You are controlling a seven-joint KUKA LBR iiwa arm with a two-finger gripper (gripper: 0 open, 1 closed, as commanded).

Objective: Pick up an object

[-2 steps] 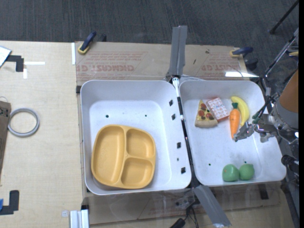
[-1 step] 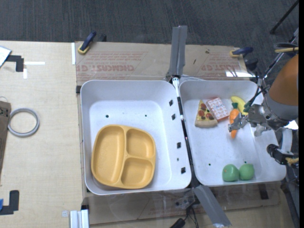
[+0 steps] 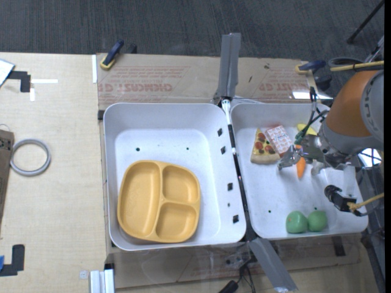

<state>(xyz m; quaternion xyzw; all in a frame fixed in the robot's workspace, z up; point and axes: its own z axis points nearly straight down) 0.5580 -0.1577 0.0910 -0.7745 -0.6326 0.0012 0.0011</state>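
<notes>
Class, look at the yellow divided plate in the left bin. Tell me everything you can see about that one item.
The yellow divided plate is a rounded-square dish that looks like matte plastic, mustard yellow all over. Raised ridges split it into three compartments: one large at the left, two smaller at the right. It lies flat and right side up on the floor of the left bin, in the near part, turned slightly askew. Nothing lies in its compartments, and it touches only the bin.

The two shallow white plastic bins (image 3: 183, 121) are looking smooth and faintly glossy. The yellow three-section plastic plate (image 3: 160, 200) at lower left is showing a matt sheen. Brown cardboard (image 3: 159, 81) is lying dull beneath; the pale bench top (image 3: 49, 212) is perhaps looking like wood.
</notes>
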